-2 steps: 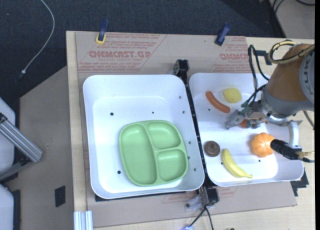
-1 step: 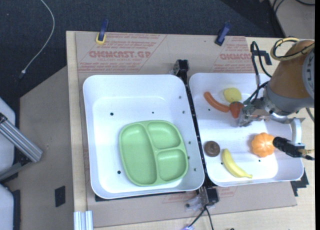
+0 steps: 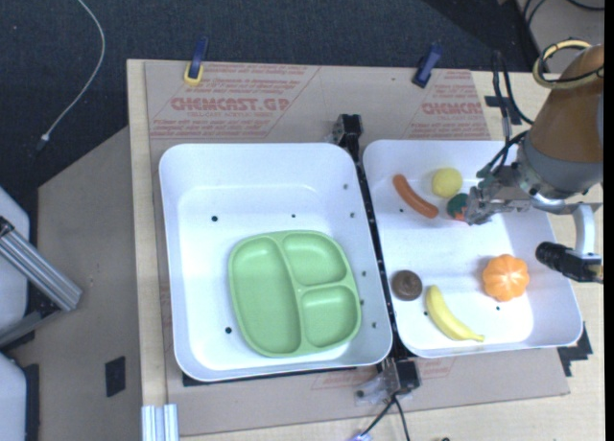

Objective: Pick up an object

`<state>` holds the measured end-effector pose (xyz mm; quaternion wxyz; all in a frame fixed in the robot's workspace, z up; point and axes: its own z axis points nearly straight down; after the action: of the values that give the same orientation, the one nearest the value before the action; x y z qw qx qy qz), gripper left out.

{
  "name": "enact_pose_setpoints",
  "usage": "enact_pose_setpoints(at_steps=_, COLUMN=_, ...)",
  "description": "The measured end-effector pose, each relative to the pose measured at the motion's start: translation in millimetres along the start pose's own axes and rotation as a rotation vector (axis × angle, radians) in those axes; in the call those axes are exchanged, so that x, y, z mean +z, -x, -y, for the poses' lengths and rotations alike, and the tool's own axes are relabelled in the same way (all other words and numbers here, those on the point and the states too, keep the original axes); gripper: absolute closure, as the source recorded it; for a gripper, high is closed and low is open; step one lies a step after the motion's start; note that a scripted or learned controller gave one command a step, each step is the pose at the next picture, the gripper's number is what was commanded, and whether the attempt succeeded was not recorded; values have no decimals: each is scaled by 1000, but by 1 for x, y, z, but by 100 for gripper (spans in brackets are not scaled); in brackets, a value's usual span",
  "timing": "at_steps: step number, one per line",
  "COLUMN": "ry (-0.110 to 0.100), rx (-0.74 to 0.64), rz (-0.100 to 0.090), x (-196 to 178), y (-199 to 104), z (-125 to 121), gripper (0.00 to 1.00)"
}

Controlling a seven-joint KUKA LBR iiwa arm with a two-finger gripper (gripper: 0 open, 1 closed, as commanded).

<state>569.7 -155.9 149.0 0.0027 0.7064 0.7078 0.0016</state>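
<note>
Bench board carries two white bins side by side, clipped at the far edge by a blue-and-yellow clamp on the left and a blue clamp further right.

Left bin: holds a green divided plate, three compartments, lying flat in the near half of the bin, slightly rotated. Nothing rests in its compartments.

A black clip sits at the far end of the seam between the bins; another clip at the near end.

Right bin, contents from left:
- brown round piece, near the left wall, about mid-depth;
- sausage, orange-red, lying at a slant in the far part of the bin;
- banana, just right of the brown piece and nearer the front edge, apart from it;
- yellow ball, just right of the sausage's far end, close but whether touching cannot be told;
- small green-and-red item, just below the ball, right at the gripper tip;
- orange, toward the right, well apart from the banana.

Gripper: low over the far right part of the right bin, tip against or just beside the green-and-red item. Finger spacing too small and cluttered to read: wide or narrow, cannot tell. No object visibly between the fingers. The arm enters from the right, orange band above the wrist.
</note>
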Motion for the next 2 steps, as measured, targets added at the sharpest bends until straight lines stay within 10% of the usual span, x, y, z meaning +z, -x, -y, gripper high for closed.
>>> enact_pose_setpoints(at_steps=2, ry=-1, rx=1, rz=0, x=-67, y=8, z=3, gripper=100)
